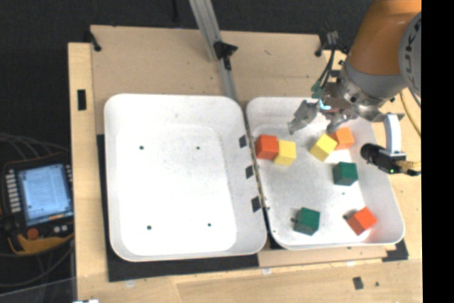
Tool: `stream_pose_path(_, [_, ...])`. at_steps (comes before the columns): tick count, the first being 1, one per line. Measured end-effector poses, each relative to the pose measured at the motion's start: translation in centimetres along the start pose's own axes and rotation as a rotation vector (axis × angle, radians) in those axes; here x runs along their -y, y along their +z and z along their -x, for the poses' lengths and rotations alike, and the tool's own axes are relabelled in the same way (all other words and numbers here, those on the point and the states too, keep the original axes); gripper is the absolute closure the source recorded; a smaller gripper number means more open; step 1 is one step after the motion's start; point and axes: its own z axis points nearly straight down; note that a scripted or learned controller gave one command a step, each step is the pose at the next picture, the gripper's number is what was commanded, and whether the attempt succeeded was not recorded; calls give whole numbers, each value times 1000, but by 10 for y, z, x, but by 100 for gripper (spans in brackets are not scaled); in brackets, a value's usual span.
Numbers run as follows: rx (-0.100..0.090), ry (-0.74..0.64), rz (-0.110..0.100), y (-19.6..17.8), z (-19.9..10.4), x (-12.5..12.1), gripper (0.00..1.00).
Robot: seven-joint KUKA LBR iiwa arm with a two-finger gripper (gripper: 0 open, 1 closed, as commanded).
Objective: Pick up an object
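**Gripper over back of right bin, nothing between its fingers**

Arm comes in from the right, grey w/ orange band, wrist tilted down over the right bin. Gripper sits above the bin's back part, near the far rim. Fingers look spread: one grey finger angles out toward the left, the other is near the yellow block on the right side. No block is seen between them, so it's carrying nothing.

Blocks, all in the right bin:
- Orange cube at the bin's left side, touching a yellow cube just to its right.
- Second yellow cube just below the gripper, tilted on the diagonal; whether a fingertip touches it, can't tell.
- Small orange block just beside that yellow one, partly hidden under the wrist.
- Green cube mid-right, apart from the rest.
- Another green cube near the front rim.
- Orange-red cube front right corner area.

Left bin lies beside the right one, rims touching along the middle. Both rest on the wooden surface. A slanted metal pole crosses the back of the surface. A pendant w/ lit screen sits off the surface at far left.
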Motion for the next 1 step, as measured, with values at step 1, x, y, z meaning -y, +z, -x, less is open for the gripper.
stream_pose_path(1, [1, 1, 6, -3, 0, -1, 0])
